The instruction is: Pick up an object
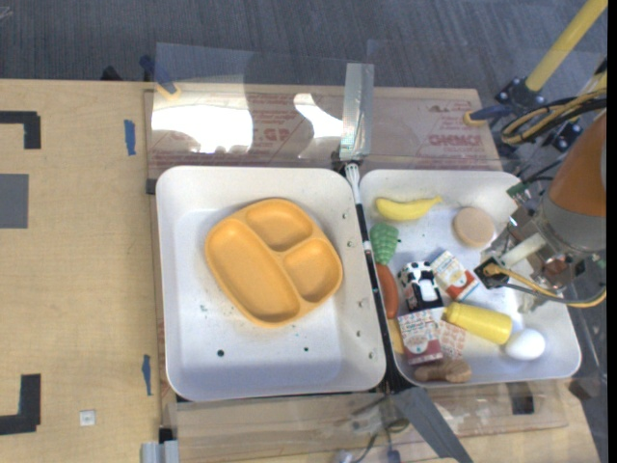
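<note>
While my arm reaches in from three o'clock, my gripper hangs over the three o'clock side of the right bin, and I cannot tell how it is set, because the wrist and cables hide it.

The right bin holds a crowd of small things. A banana lies at its twelve o'clock edge, with a round tan disc just beside it toward three o'clock. Along the nine o'clock wall sit a green toy and, below it, a carrot. Near the centre stands a black-and-white cow toy, touching a small carton at its three o'clock side. A yellow bottle lies tilted toward five o'clock, its end close to a white egg in the five o'clock corner. A printed box rests at six o'clock, and a brown piece lies against the bin's six o'clock rim.

Nothing sits in my gripper that I can make out; the nearest things are the carton and the yellow bottle, both toward nine o'clock of it.

The left bin carries an orange divided plate, tilted, at its centre. Both bins rest on the desk.
</note>
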Robot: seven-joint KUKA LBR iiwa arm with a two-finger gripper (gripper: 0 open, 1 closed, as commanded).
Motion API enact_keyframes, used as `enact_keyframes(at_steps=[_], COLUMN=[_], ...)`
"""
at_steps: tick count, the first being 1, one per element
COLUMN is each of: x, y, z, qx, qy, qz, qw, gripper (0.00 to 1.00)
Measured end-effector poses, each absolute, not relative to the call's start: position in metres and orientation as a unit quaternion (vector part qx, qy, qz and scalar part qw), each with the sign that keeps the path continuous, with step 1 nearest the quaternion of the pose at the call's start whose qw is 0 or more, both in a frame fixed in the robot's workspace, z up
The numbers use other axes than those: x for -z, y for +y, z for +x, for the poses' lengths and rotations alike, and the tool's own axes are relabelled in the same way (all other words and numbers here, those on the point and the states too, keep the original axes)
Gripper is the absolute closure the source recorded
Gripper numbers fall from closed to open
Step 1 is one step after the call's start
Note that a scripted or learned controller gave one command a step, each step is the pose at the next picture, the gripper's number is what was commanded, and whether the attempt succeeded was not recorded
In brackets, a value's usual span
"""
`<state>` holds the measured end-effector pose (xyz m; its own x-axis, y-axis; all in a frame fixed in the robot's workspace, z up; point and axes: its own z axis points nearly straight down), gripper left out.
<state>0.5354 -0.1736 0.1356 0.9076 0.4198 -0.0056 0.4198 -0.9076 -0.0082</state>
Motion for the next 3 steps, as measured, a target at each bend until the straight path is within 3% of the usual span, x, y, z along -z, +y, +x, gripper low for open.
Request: enact_keyframes(at_steps=[1, 2, 3], x=[-0.134, -0.188, -0.324], y=[-0.107, -0.075, -0.085], z=[0.527, 0.588, 0.575], qx=[-0.0024, 0.0014, 0.0023], qy=[-0.119, -0.103, -0.284], qz=[-0.993, -0.995, -0.959], qw=[0.003, 0.001, -0.001], gripper=[0.00, 0.00, 0.00])
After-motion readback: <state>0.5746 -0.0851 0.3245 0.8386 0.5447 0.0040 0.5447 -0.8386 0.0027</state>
